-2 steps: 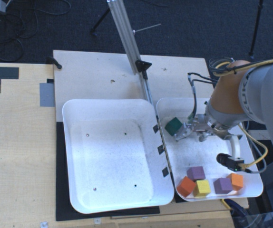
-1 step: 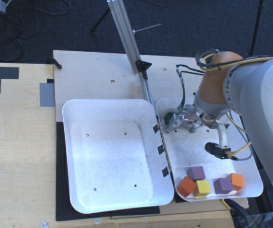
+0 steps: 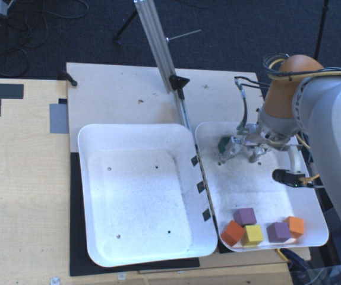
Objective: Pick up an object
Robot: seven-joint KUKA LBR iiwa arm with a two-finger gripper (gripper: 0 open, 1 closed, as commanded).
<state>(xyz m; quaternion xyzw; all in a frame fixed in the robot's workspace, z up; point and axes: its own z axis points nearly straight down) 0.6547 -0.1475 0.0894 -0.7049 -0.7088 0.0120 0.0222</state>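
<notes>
My gripper (image 3: 245,149) hangs low over the far part of the right bin (image 3: 319,233), below the orange wrist band. A small dark green object (image 3: 224,143) lies right at the gripper's left side, near the bin's far left wall. Whether it touches the gripper I cannot tell. Several blocks lie along the near edge of that bin: a purple one (image 3: 245,216), a red-orange one (image 3: 232,233), a yellow one (image 3: 253,235), a second purple one (image 3: 278,231) and an orange one (image 3: 296,225). All of these are well away from the gripper.
The left bin (image 3: 99,136) stands beside the right one, with black clips (image 3: 201,187) along the shared wall. A slanted aluminium rail (image 3: 158,46) rises behind the bins. A black and yellow fitting (image 3: 290,177) on the arm hangs over the right bin's right side.
</notes>
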